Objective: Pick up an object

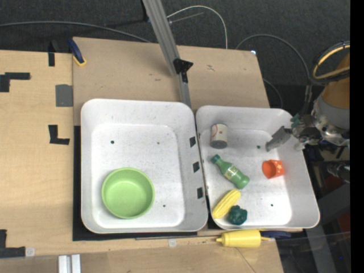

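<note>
The right bin [296, 206] holds a small white and red can [219, 135] at its back left, a green bottle [231, 172] lying on its side, a yellow corn cob [226, 202], a dark green lump [237, 215] and an orange cup [273, 168]. My gripper [278, 138] hangs at the bin's right rim, above and just behind the orange cup. It holds nothing that I can see.
A light green bowl [128, 193] sits in the front of the left bin [99, 115]. A yellow bottle [242, 239] lies on the bench just in front of the right bin. A grey pole [165, 33] slants across the back.
</note>
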`<state>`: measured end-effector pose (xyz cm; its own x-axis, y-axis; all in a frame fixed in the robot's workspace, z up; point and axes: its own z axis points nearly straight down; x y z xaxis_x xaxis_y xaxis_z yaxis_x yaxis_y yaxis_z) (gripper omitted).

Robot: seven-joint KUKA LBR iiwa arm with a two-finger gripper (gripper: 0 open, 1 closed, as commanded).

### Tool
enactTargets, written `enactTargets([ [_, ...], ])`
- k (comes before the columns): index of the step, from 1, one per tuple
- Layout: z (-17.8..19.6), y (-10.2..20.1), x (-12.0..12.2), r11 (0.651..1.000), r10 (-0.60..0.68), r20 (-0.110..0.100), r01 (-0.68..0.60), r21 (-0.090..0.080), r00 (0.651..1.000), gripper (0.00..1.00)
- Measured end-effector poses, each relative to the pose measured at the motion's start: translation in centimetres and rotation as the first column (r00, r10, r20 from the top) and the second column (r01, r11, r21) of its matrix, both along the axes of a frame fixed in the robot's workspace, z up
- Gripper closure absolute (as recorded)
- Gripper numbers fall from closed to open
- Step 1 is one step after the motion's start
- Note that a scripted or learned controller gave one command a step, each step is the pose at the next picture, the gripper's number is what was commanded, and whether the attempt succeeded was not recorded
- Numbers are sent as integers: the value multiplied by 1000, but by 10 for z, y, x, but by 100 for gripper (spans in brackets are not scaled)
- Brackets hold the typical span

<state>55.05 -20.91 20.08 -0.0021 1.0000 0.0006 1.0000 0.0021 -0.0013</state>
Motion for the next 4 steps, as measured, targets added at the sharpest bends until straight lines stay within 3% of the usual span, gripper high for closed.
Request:
enactTargets([
  [1, 0, 0, 0, 1000, 0, 0, 0, 0, 1000, 0],
  [2, -63, 6, 1, 1000, 0, -6, 0, 1, 1000, 0],
  [3, -102, 1, 7, 1000, -2, 22, 2, -16, 1000, 0],
  [4, -89, 2, 10, 1000, 1, 30, 0, -17, 1000, 100],
])
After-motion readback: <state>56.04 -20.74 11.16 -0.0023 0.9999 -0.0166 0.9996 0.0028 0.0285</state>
